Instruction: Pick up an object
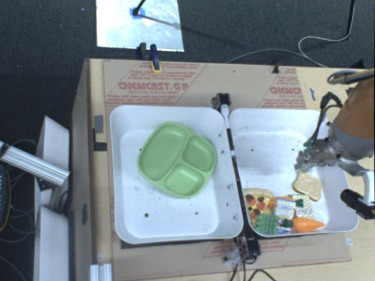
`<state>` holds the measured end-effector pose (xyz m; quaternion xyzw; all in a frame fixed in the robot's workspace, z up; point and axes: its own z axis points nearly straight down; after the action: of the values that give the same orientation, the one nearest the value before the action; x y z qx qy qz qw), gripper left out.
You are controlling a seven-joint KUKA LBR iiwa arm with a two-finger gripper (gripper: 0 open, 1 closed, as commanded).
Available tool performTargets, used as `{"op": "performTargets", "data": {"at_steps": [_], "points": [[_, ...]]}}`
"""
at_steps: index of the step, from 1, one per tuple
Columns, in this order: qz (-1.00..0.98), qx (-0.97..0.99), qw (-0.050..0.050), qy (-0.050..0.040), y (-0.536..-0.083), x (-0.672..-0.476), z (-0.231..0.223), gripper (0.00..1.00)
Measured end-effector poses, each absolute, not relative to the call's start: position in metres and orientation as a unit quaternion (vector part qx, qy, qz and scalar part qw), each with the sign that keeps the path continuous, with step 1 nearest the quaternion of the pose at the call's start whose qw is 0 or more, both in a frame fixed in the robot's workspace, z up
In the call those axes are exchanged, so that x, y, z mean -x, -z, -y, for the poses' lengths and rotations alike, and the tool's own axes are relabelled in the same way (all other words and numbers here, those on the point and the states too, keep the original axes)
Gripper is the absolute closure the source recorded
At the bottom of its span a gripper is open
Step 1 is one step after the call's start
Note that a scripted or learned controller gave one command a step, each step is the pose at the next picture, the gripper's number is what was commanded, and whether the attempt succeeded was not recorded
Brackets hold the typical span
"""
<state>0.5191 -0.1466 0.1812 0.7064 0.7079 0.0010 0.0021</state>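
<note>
My gripper (307, 160) hangs low over the right bin (269, 127), near its right side, with the arm coming in from the right. Just below it lies a tan bread slice (309, 185); whether they touch is unclear. Along the bin's front edge sit a pizza slice (258, 201), a small printed box (286, 206), a green leafy piece (265, 223) and an orange carrot (306, 224).
The left bin (126, 215) holds a green divided plate (177, 159). A divider rail (231, 151) runs between the bins. A black part (357, 202) of the arm juts over the right bin's right rim. Brown board surrounds the bins.
</note>
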Motion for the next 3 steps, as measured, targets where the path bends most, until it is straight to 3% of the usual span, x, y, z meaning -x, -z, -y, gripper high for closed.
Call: {"op": "performTargets", "data": {"at_steps": [1,2,3], "points": [[-0.708,-0.706,0.001,-0.0005,-0.18,-0.519,0.146,0.0],[-0.707,-0.707,0.002,-0.0008,-0.086,-0.491,0.186,0.0],[-0.707,-0.707,0.008,-0.0014,-0.098,-0.493,0.188,1.0]]}}
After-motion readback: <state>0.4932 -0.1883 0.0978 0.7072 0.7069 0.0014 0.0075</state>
